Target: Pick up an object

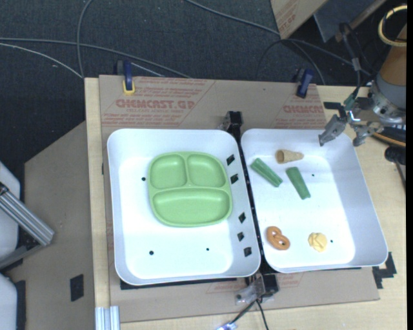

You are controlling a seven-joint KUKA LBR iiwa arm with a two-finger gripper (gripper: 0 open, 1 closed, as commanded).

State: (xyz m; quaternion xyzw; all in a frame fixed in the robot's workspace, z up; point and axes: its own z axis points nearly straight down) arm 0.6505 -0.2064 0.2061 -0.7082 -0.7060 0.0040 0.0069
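The right bin (361, 193) holds a tan cone-shaped piece (290, 155) near its far edge. Two green sticks (266, 172) (298, 182) lie near the bin's middle. At the front are a brown pretzel (278, 238) and a small yellow lump (317, 241). My gripper (343, 135) hangs over the bin's far right corner, to the right of the cone and apart from it. Its two fingers (328, 133) are spread open and hold nothing.
A green divided plate (190, 188) lies in the left bin (129, 213). Black clips run along the seam between the bins (240, 193). Blue clamps (128, 76) (303, 82) grip the board's far edge. Cables and a cardboard box (293, 13) lie beyond it.
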